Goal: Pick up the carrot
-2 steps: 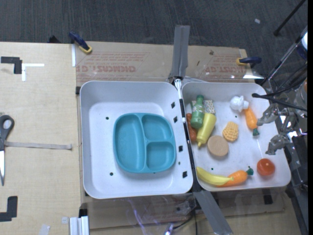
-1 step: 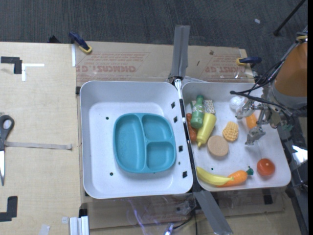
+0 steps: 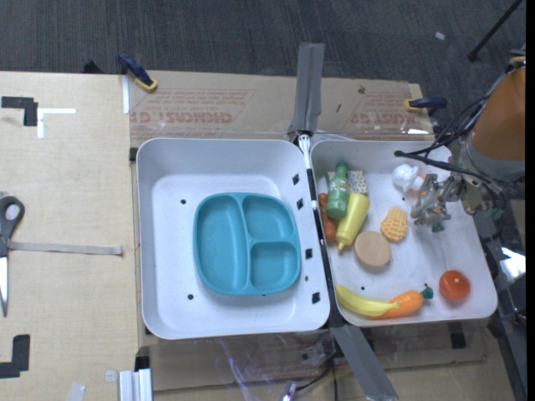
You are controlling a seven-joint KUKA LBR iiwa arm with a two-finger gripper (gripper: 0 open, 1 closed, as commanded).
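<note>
Over the right bin's far side hung the gripper, nothing btwn its fingers; spread or pressed together, couldn't tell. Carrot lay at near edge, touching banana. Approach step, prob.: next needs reaching toward near edge & descending.

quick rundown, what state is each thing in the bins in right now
carrot: lying flat, touching the banana, not gripped
banana: lying against the near wall
tomato: resting apart
green bottle: lying down
blue plate: upright, nothing on it
gripper: above the right bin, away from the carrot
</note>
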